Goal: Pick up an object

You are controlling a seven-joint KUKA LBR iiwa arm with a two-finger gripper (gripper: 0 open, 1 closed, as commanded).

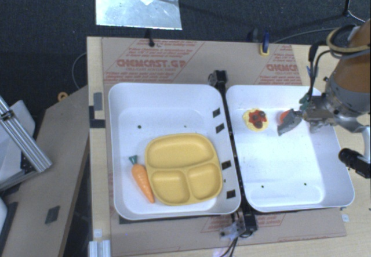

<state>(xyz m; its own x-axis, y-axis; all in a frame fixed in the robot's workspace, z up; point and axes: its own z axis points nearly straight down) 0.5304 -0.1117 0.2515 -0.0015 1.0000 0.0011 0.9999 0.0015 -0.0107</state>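
Approach is being made, by this judgement, rather than any lift: the jaws (288, 122) are being held low over the right bin (290, 192), in the upper right of the frame, just right of a small yellow toy pizza with red topping (255, 119). A small orange-red piece (284, 115) is being seen right at the grey fingertips, but whether it is being gripped or merely lying beside them cannot be told, nor can how far the jaws are parted. The next move is being judged to call for a settled closure around one thing before any raising, since a glancing contact would leave it behind.

The left bin (168, 99) is being occupied by a yellow three-compartment plate (182, 167), its compartments bare, with a toy carrot (141, 179) lying touching its left rim. Both bins are being carried side by side on the tabletop (156, 55).
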